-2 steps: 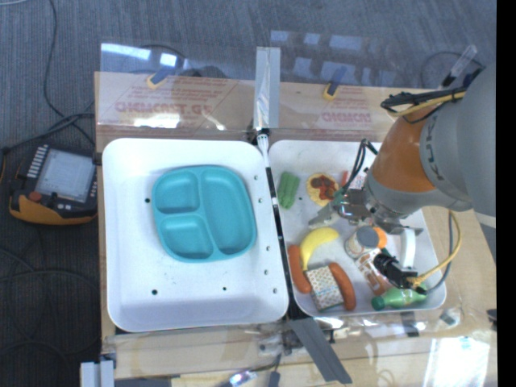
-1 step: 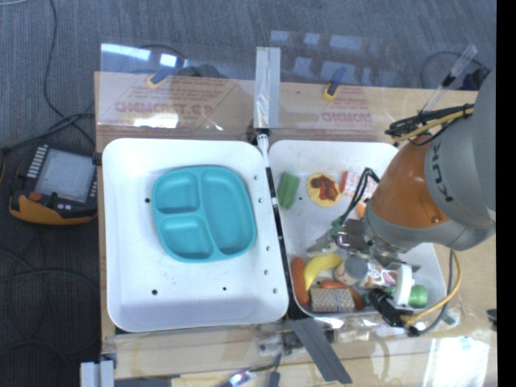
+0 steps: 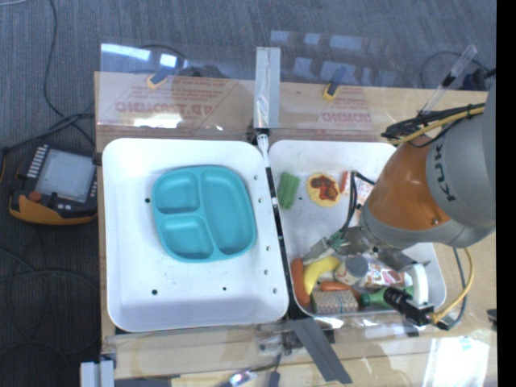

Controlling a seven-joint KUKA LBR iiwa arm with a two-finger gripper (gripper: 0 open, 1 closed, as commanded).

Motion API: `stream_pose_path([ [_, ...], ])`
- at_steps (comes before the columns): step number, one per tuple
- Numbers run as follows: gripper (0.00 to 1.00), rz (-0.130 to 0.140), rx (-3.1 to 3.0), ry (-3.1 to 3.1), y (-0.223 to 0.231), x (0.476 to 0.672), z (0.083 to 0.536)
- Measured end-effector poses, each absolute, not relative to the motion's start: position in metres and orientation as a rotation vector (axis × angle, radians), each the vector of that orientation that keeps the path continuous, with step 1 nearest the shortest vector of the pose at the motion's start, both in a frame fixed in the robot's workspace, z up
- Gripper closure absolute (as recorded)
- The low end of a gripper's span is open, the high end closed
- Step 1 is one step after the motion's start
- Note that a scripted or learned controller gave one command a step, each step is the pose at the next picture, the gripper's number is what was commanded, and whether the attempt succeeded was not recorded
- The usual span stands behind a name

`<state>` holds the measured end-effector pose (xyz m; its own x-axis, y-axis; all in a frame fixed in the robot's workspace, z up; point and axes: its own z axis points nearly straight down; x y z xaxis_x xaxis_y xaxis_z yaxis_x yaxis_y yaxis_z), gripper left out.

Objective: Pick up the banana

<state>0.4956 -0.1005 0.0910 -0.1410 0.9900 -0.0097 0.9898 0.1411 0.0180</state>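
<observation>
The yellow banana (image 3: 320, 268) lies curved near the front left of the right bin (image 3: 305, 220), among other toy foods. My gripper (image 3: 345, 250) hangs just right of and above it, under the orange band of the arm. Its fingers are hidden in the clutter, and nothing is seen held between them.
A teal divided plate (image 3: 203, 213) sits in the left bin (image 3: 129, 240). The right bin also holds a green piece (image 3: 287, 189), a small pizza slice (image 3: 324, 189), an orange piece (image 3: 297, 275), a brown block (image 3: 334, 301) and a white bottle (image 3: 419, 285). The arm covers the bin's right half.
</observation>
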Motion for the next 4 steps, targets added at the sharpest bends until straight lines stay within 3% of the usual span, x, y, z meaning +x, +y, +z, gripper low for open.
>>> stream_pose_path([
  [1, 0.00, 0.021, 2.437, 1.963, -0.097, 0.490, 0.090],
  [2, 0.00, -0.007, 2.588, 1.783, -0.022, 0.483, 0.183],
  [3, 0.00, -0.009, 2.518, 1.879, -0.071, 0.483, 0.183],
  [4, 0.00, -0.004, 2.298, 2.147, -0.101, 0.483, 0.097],
])
